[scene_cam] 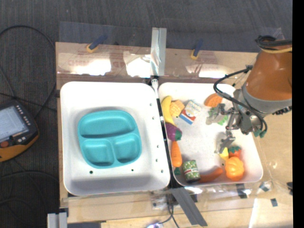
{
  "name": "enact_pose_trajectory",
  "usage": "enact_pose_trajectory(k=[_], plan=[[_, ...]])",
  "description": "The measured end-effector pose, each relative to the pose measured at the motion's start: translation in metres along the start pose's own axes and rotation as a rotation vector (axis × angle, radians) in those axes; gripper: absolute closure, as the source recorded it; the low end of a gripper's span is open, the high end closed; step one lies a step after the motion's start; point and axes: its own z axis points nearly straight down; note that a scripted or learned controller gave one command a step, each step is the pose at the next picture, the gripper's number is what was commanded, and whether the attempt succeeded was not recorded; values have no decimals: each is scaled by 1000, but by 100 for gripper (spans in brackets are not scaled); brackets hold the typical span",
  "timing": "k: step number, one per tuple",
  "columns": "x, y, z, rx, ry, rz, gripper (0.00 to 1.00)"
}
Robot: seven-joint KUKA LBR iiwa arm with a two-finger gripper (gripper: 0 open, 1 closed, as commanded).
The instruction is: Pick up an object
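Observation:
The right bin [204,132] holds several toy foods. A yellow banana [166,106], a white carton [191,112] and a purple eggplant [172,132] lie toward its left side, with a carrot [176,155] and a green can [191,170] below them. An orange pepper [234,168], a small red piece [234,151] and a red chili [211,175] sit in the near right corner. My gripper [226,140] hangs low over the bin's right side, just above and left of the red piece. Nothing visibly sits in it.
The left bin [76,96] carries a teal divided tray [110,137]. An orange slice [213,99] and a green piece [216,116] lie near the arm's wrist [247,120]. A black cable [225,87] loops over the right bin's far edge. A handheld pendant [14,127] lies at the far left.

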Motion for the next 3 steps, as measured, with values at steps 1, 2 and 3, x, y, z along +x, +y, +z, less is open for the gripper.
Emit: enact_pose_trajectory(k=[1, 2, 3], plan=[[-93, -36, 103, 2, -8, 42, 0], [-128, 29, 115, 5, -30, 84, 0], [-122, 36, 114, 2, -35, 241, 0]])
